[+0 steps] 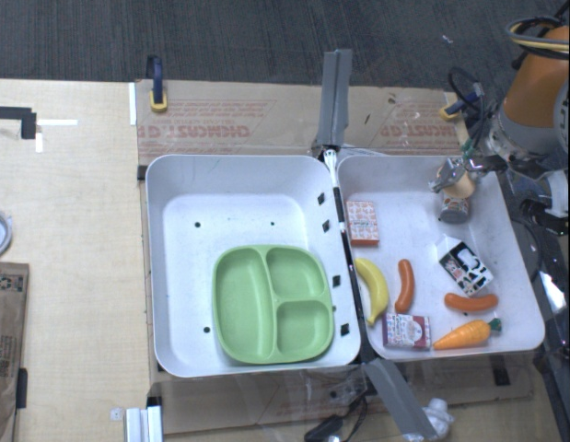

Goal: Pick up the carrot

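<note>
Two white bins sit side by side on the worktop, and the carrot (465, 333) lies in the right bin (423, 178), at its near edge. The gripper (455, 184) hangs over that bin's far right part; whether its fingers are spread or pressed together I cannot tell. From the fingers, the carrot is well toward the camera and slightly right, past a black-and-white packet (465, 265) and a sausage (470, 301) that lies just beside it. It looks like a light, stiff plastic toy with a smooth, likely slippery skin; its tapered point faces left, so the thicker middle, taken across its width, seems the surest hold. Mirrored red lettering on the cardboard (238, 127) behind the bins is too faint to read.
</note>
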You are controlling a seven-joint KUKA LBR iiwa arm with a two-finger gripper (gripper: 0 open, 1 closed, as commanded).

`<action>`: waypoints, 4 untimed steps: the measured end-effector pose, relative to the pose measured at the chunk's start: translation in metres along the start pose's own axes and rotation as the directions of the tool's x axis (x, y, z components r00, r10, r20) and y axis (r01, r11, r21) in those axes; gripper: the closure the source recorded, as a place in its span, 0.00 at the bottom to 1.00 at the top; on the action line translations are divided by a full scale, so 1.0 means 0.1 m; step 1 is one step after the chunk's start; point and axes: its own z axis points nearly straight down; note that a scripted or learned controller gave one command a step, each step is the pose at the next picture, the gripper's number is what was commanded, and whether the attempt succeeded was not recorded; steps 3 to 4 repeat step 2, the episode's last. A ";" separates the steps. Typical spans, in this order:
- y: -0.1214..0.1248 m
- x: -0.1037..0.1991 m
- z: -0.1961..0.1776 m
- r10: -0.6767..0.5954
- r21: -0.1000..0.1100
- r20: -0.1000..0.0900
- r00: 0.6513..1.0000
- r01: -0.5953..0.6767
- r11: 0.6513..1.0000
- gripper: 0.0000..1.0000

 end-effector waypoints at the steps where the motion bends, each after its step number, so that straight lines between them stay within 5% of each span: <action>1: -0.04 0.52 -0.23 -0.146 0.025 -0.005 0.989 0.146 0.989 1.00; 2: -0.04 0.54 0.12 0.436 0.006 0.001 0.900 -0.436 0.900 1.00; 4: -0.04 0.54 0.12 0.436 0.006 0.001 0.900 -0.436 0.900 1.00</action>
